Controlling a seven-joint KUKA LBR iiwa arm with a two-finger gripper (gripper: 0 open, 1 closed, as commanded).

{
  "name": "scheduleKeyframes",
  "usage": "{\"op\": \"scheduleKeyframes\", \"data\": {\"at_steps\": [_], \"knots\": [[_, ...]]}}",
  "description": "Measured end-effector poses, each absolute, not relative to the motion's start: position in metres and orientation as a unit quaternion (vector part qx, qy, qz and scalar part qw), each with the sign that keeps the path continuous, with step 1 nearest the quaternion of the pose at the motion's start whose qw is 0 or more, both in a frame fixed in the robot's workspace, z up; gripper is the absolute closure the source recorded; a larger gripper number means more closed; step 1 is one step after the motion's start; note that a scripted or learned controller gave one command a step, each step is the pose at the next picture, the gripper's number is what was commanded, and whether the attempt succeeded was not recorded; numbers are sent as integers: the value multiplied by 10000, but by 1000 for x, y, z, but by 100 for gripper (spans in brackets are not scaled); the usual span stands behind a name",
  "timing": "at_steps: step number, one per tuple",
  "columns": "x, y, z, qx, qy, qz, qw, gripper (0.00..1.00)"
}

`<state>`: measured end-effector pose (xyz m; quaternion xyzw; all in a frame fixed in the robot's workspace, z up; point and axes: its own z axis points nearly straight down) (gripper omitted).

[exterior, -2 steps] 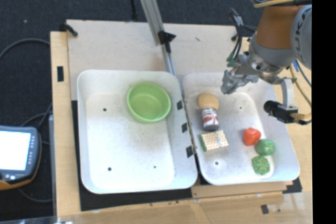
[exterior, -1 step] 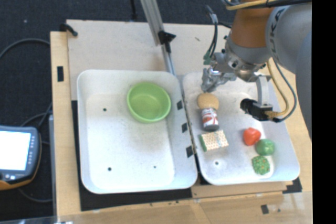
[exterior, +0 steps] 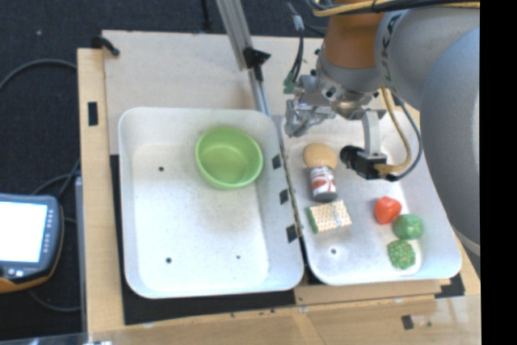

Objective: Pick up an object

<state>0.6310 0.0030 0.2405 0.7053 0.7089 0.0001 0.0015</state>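
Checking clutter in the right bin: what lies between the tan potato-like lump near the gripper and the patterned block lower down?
In the camera view, a small can lies between the tan lump and the patterned block.

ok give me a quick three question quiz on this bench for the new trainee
1. True or false: the round green plastic bowl sits in the left white bin.
2. Which thing lies nearest the hand? A) the tan rounded lump B) the red tomato-shaped toy C) the green knobbly toy
3. Fill in: the small red-labelled can lies between the tan lump and the ____ patterned block.

Key: 1 true; 2 A; 3 cream. All three things in question 2 lie in the right white bin.
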Motion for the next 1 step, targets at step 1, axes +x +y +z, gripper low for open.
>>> {"op": "scheduleKeyframes", "data": {"at_steps": [1], "knots": [[650,47,231,7053,7090,2,13,100]]}}
